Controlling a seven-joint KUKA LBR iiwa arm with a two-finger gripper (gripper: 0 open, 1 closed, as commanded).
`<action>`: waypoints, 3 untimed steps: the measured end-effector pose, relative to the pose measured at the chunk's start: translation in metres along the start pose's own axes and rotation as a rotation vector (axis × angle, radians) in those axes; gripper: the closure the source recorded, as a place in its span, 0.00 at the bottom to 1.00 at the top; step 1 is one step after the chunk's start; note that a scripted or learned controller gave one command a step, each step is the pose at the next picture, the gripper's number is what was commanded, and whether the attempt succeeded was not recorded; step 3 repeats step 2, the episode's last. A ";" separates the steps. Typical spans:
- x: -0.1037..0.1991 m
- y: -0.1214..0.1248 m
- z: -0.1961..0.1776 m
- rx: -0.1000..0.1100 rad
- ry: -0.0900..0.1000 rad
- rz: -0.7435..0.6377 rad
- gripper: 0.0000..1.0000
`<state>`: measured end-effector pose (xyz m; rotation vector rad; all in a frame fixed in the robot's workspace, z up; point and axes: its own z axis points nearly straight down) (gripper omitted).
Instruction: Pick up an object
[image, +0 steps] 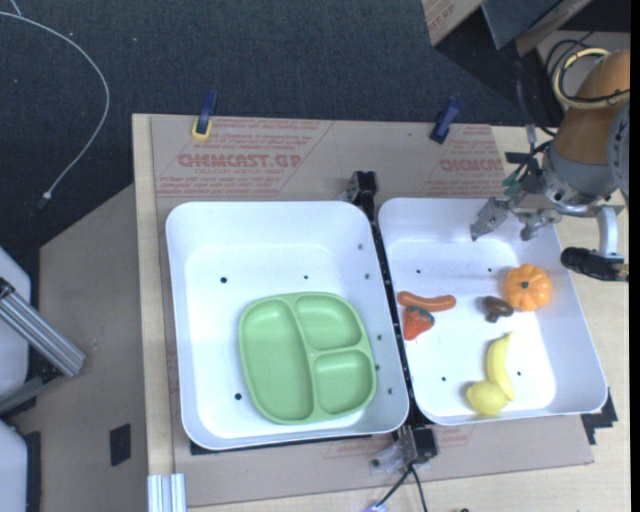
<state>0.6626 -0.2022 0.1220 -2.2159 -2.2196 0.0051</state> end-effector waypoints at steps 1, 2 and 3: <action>0.001 -0.001 0.040 0.000 0.000 0.000 0.00; 0.000 0.001 0.025 -0.008 -0.003 -0.002 1.00; 0.000 0.001 0.025 -0.008 -0.003 -0.002 1.00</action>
